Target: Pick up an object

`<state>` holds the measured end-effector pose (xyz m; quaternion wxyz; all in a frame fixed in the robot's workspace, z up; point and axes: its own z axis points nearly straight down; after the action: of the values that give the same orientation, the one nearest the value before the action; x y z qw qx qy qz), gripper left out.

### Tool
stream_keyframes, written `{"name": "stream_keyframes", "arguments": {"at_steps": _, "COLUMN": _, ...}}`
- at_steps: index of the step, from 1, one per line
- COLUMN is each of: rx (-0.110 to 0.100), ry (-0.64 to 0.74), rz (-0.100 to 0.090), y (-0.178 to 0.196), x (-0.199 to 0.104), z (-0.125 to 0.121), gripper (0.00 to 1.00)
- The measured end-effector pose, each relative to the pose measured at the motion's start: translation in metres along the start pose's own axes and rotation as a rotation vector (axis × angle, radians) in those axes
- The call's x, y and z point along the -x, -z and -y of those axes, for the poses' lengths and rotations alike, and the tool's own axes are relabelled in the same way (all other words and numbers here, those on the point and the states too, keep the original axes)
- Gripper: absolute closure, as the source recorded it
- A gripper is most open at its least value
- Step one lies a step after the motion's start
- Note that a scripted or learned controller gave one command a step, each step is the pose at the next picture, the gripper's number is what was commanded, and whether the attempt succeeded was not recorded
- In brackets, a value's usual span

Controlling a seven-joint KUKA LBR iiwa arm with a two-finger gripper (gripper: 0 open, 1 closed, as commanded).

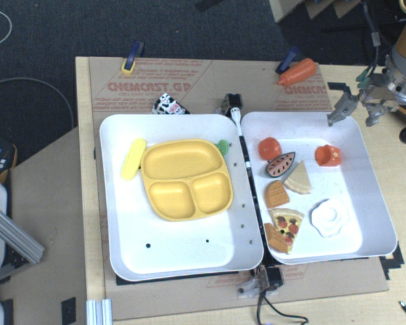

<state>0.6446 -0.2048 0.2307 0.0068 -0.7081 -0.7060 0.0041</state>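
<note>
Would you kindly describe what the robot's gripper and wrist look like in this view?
The gripper is grey metal with two slim fingers, set on a pale grey wrist. A dark cable runs above it, beside a tan, rounded part at the frame's edge.

The left shallow white bin [122, 249] held a yellow three-compartment plastic tray [186, 178], a yellow corn cob [132, 158] just to its left; the right shallow white bin [372, 208] held a red tomato [269, 147], a pizza slice [285, 227] nearest the front and a fried egg [326, 218] to its right; the claw [357, 108] hung over that bin's far right corner.
</note>
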Motion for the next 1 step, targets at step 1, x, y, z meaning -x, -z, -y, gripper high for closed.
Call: {"name": "stream_keyframes", "arguments": {"at_steps": 1, "rx": 0.015, "ry": 0.003, "rz": 0.003, "y": 0.0095, "x": -0.0007, "z": -0.0026, "gripper": 0.00}}
